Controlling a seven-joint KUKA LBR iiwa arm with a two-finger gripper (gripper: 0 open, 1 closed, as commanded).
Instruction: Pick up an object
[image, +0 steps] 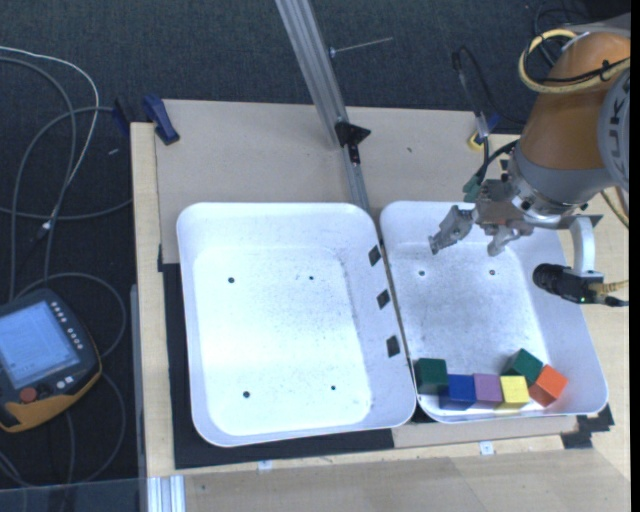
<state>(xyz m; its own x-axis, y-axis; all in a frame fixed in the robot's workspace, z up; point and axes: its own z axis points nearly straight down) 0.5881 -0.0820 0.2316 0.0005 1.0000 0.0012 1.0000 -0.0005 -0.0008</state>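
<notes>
— Where's the gripper (473, 232)?

— Up over the far end of the right bin (560, 330), hanging off the grey arm (575, 110) with the orange band. Fingers spread wide, nothing between them.

— And the things to pick?

— All bunched along the near edge of that same bin. From left to right: a dark green block (432, 374), a blue block (461, 389), a purple block (487, 386), a yellow block (514, 389), an orange block (549, 384). Another green block (526, 362) just behind the yellow and orange ones. Packed close, neighbours touching or nearly so.

— Near the gripper at all?

— No, well apart; the speckled floor of the bin between them.

— Left bin (200, 240)?

— White, speckled, a few dark dots on its floor.

— Anything off the bench?

— A handheld control pad (40, 350) with a screen at far left, cables (60, 120) looping above it. A metal rail (315, 70) slanting down to the gap between the bins.
</notes>
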